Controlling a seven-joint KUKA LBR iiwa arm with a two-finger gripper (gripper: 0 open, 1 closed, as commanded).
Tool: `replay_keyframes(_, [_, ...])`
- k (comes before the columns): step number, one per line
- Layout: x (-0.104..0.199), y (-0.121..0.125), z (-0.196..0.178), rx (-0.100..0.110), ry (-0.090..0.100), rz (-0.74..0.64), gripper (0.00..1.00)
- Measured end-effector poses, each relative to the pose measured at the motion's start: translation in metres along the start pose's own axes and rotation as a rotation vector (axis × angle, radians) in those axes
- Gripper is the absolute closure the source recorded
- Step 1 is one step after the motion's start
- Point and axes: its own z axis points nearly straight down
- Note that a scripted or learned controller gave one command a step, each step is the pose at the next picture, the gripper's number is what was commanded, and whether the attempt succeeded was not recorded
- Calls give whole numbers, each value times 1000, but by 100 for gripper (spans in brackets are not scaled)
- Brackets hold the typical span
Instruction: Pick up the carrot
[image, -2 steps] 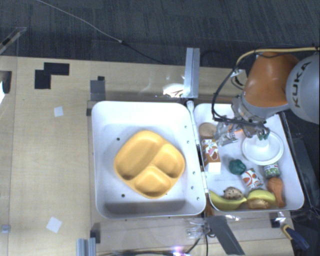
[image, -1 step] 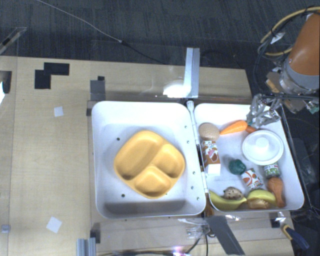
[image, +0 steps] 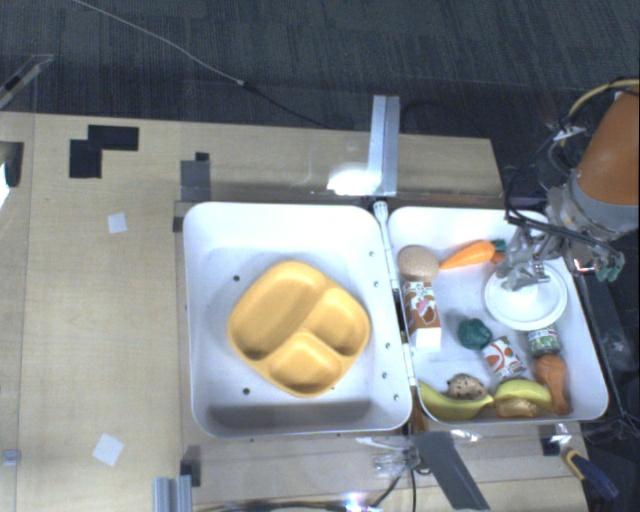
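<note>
In the camera view, the grey arm with its orange band (image: 610, 150) reached in from the right, and its two-finger gripper (image: 522, 262) hung over the upper part of the right shallow white bin (image: 600, 400), above a round white plate (image: 525, 300). How far apart the jaws stood could not be told, since the metal parts blurred together against the plate; nothing showed between them.

The small orange carrot with a green tip (image: 468, 254) lay near the top of that bin, just beside the gripper on its left, tilted slightly with the green end toward the plate. A brown rounded bun-like piece (image: 418, 263) sat just beside the carrot's other end, and below it a small printed carton (image: 423, 312) lay along the bin's left wall. Further down were a dark green lump (image: 474, 332), a small printed can (image: 503, 356), a yellow banana (image: 452, 400) and a second orange vegetable (image: 552, 378) (easy to mistake for the target, so worth ruling out).

The left white bin (image: 200, 300) held a yellow three-part moulded dish (image: 298, 326).

To do the approach well, I judged the gripper should shift left until centred over the carrot's middle, turn so the jaws cross its narrow width, and descend clear of both the plate rim and the bun.
</note>
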Motion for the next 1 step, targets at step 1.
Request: replay_keyframes(1, [60,-7,-7,1,0,571,100])
